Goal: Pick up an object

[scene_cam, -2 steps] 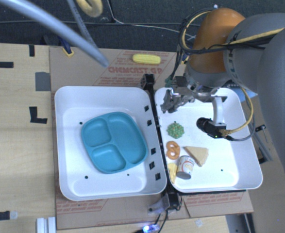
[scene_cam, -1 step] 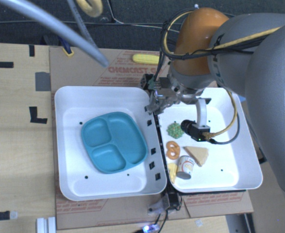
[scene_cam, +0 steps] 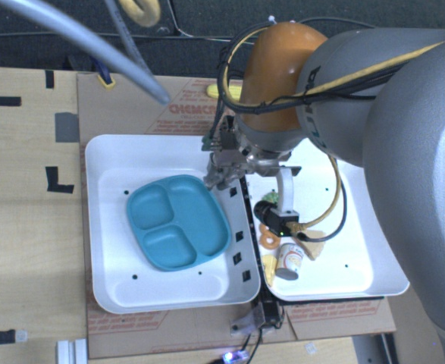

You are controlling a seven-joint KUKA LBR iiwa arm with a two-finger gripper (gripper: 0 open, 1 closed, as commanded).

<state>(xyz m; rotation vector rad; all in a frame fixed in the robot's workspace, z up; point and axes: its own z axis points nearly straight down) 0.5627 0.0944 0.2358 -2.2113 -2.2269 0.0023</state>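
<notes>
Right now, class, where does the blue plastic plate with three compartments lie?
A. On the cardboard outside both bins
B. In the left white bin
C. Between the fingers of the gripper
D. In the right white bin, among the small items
B: the blue three-compartment plastic plate lies flat on the floor of the left white bin, while the small items sit in the right white bin.

Bright overhead light, glare on white bins (scene_cam: 101, 226); arm (scene_cam: 358, 89) close to the lens, blurry.
</notes>
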